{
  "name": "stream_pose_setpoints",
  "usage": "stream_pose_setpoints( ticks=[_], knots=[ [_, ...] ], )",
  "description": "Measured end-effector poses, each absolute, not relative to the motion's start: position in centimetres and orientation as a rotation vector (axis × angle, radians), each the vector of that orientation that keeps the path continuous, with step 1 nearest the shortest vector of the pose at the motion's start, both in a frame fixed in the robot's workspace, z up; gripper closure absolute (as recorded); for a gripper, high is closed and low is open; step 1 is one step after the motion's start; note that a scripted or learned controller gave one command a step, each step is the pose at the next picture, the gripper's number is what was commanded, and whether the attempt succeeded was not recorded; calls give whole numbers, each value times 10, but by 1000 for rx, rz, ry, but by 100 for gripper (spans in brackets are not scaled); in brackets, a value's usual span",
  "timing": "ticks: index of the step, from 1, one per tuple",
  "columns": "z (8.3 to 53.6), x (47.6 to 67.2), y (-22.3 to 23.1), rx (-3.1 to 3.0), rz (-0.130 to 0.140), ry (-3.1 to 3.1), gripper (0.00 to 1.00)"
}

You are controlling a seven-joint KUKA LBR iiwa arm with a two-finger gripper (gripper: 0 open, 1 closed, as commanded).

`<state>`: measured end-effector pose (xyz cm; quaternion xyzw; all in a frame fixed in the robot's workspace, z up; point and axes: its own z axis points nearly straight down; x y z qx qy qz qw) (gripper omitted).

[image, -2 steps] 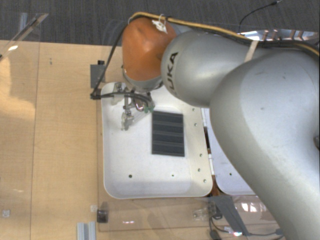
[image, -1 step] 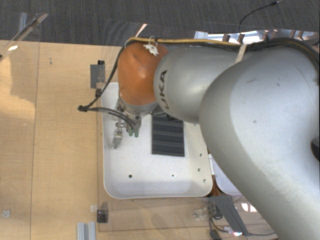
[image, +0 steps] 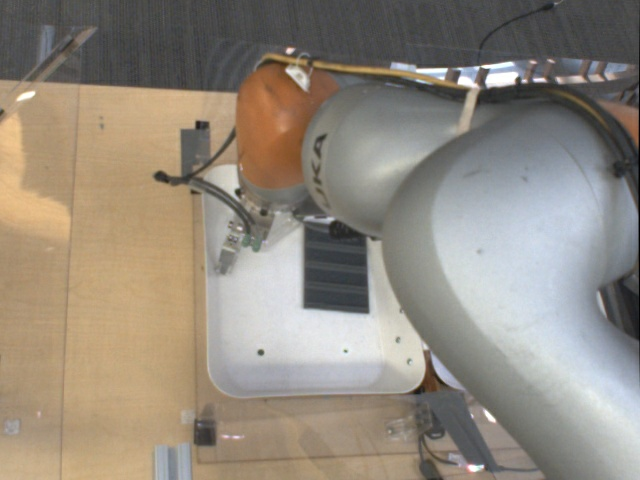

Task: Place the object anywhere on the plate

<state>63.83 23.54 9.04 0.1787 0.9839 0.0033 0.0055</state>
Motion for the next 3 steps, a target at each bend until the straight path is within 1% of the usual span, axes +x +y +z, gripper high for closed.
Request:
stream_pose_setpoints(
  ticks=[1, 2, 3],
  knots=[
    [105, 641, 238, 549, 20, 3071, 100],
    [150, 549, 237, -239, 7, 3123, 100],
    [174, 667, 233, -1046, 5, 2947, 100]
  ],
)
